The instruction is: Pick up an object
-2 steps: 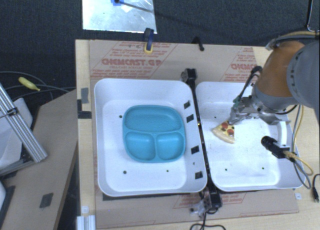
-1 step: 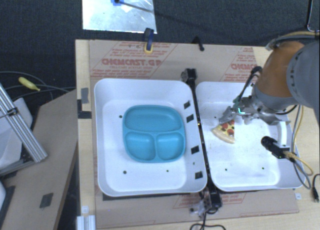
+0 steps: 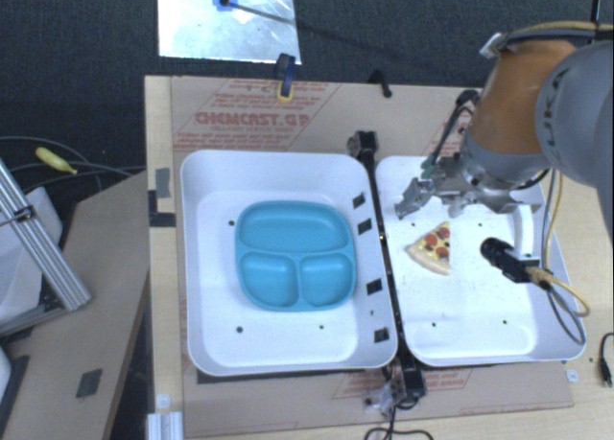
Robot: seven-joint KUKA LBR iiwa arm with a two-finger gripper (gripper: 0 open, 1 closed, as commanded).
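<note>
- I take the step in hand to be the approach: nothing is in the gripper (image 3: 428, 195), so I judge the pick has not yet been made.
- The only loose thing in the right bin (image 3: 480, 357) is a pizza slice (image 3: 432, 247), so I treat it as the target.
- To do this well I would centre the gripper squarely over the slice before lowering it, since the slice lies flat and offers little height to grab.
- I would close across the narrow width of the wedge, not along its length, and go low enough to catch its edges against the bin floor.
- I cannot tell whether the gripper is open or closed; the metal parts under the wrist blur together from here.
- The slice lies in the left half of the right bin, near the divider between the bins, about midway between far and near walls.
- The gripper hangs just beyond the slice on its far side, apart from it.
- The blue plate (image 3: 293, 254) sits in the left bin (image 3: 206, 237), well clear of this work.
</note>
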